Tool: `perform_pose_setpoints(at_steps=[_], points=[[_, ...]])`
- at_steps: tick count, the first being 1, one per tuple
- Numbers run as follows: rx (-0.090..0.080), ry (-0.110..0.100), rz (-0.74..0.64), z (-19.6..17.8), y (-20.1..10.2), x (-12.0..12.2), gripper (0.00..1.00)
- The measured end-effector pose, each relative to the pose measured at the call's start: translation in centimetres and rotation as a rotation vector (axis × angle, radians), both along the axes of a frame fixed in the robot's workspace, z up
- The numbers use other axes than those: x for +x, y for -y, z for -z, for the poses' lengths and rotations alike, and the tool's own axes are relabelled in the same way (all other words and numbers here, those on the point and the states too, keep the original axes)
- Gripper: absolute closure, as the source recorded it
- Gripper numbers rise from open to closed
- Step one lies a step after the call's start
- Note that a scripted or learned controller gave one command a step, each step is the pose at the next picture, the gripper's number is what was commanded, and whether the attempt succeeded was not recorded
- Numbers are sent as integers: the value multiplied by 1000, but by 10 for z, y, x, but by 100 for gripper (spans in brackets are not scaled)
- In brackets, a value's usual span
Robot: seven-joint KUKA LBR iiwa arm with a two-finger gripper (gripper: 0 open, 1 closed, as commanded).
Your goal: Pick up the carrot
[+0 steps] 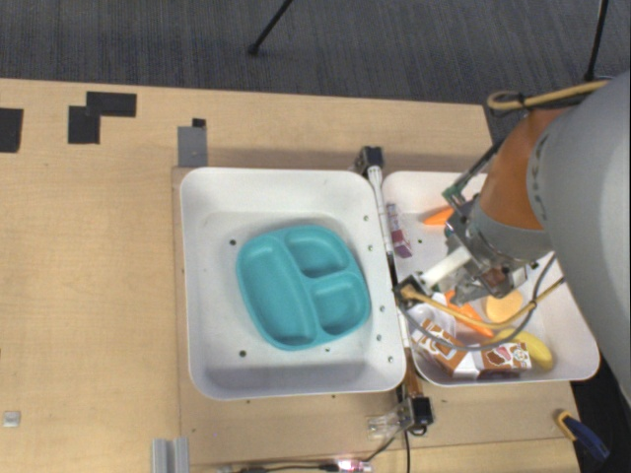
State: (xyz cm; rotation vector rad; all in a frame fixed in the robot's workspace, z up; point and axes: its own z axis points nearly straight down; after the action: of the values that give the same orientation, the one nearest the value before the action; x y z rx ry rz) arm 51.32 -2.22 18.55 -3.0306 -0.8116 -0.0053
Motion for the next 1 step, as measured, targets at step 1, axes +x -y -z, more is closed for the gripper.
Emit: perform_pose_setpoints(at_steps=[1], points=[[-3,-2,0,1,2,-1,0]])
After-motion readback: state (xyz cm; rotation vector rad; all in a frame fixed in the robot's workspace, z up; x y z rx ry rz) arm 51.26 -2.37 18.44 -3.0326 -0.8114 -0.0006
